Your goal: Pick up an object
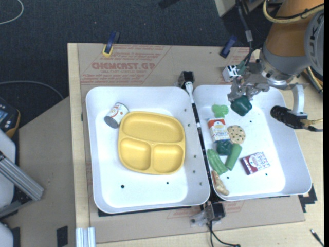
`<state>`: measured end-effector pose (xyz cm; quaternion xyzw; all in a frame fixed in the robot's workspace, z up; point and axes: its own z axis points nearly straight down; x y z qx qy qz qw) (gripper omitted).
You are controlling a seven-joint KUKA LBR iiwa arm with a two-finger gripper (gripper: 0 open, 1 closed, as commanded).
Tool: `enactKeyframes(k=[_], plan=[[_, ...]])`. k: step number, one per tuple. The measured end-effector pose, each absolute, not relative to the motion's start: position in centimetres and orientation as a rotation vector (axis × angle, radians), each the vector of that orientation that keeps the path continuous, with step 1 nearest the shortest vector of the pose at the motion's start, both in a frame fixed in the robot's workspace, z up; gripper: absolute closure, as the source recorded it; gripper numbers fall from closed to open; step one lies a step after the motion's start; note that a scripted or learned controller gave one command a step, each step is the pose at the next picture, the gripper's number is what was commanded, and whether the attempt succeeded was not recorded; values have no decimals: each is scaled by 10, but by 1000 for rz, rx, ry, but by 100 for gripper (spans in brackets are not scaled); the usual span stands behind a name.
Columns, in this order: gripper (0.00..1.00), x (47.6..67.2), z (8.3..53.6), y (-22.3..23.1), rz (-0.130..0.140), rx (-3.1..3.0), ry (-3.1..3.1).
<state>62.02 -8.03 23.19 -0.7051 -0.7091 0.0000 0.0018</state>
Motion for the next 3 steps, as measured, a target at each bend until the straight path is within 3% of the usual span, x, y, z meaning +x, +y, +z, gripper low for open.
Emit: enactKeyframes(k=[1,2,3], plan=[[100,602,216,-49,3,-2214,-2221],[100,610,220,-39,-2,-2220,-2225],[100,603,215,-48,3,-2221,-2219]])
